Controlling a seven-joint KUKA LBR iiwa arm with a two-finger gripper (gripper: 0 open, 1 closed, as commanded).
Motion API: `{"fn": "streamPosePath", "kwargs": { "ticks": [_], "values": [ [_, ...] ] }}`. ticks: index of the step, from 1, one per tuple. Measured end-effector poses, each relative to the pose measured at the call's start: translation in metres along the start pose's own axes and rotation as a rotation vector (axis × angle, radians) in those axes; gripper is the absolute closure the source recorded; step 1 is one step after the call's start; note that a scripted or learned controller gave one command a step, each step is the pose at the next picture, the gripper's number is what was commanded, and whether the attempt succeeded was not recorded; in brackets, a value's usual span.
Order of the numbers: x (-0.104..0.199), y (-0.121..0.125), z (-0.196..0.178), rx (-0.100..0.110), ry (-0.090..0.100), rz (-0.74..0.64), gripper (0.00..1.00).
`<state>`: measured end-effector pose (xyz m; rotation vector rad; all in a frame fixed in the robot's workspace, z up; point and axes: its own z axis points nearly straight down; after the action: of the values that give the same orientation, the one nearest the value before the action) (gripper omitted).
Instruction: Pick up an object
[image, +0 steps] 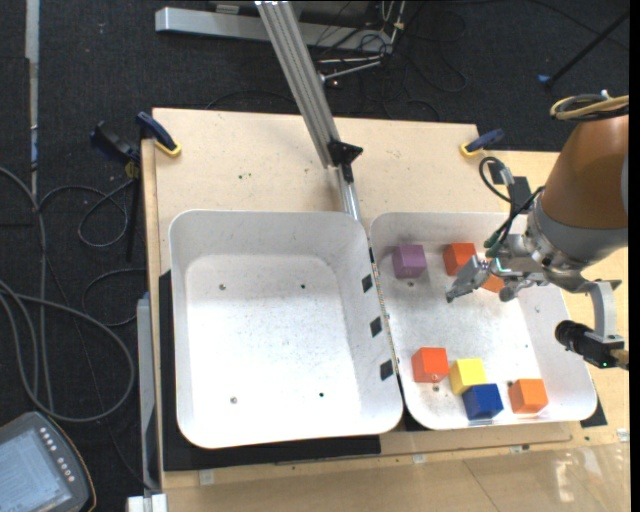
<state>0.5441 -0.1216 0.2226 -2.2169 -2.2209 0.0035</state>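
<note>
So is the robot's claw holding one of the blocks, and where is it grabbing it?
Cannot tell. The gripper is right beside an orange block, but no block shows between its fingers.

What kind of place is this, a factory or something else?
Probably a robotics lab, not a factory: loose cables on dark carpet, a plywood bench held by clamps, and white bins with coloured test blocks.

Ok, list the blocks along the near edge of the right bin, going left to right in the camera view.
Orange block → yellow block → blue block → second orange block, all lying in the right bin.
</note>
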Motion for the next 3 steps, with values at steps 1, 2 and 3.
{"fn": "streamPosePath", "kwargs": {
  "ticks": [1,2,3],
  "values": [
    [0.0,0.001,-0.002,-0.004,-0.001,0.002,0.0],
    [0.009,0.005,0.054,0.002,0.0,0.002,0.0],
    [0.009,0.008,0.118,0.002,0.0,0.003,0.0]
  ]
}}
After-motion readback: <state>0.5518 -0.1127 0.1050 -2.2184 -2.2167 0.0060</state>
